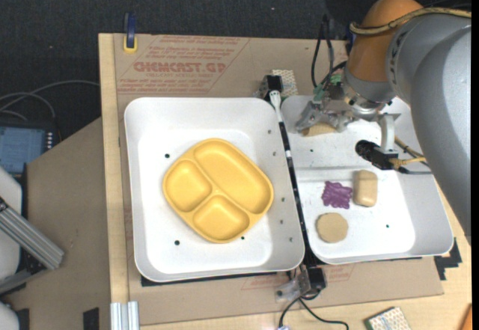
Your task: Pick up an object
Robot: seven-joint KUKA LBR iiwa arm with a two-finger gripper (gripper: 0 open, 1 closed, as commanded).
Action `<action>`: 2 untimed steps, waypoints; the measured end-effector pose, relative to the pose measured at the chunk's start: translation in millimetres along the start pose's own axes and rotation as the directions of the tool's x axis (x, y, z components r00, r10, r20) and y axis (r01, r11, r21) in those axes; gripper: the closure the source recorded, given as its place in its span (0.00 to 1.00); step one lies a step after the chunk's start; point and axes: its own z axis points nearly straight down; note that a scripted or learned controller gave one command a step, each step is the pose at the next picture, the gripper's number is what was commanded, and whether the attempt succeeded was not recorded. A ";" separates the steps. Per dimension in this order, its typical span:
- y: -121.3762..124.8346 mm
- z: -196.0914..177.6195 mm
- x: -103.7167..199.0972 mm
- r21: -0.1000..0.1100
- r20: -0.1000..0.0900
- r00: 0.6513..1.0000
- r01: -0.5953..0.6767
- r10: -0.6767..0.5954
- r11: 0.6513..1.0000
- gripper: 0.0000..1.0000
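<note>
Gripper [323, 117] low at the right bin's [430, 235] far corner; finger state unclear.
Beyond the purple lump [337, 194], the tan block [365, 188] looks light and stiff: pinch its long sides.

arm [441, 59] cut off at right edge, jaws unclear, small tan object [320, 129] part-hidden beneath

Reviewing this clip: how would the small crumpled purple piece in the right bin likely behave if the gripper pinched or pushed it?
The small crumpled purple piece looks irregular and wrinkled, so probably soft and floppy. It lies flat, so it is unlikely to roll. It seems light and may slide across the smooth white right bin when nudged.
</note>
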 end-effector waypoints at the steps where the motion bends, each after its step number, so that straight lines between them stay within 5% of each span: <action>1: 0.5 -12.1 -2.8 -0.004 0.002 1.000 -0.003 0.003 1.000 1.00; 2: -51.4 -106.1 56.8 0.001 -0.004 1.000 0.001 -0.001 1.000 1.00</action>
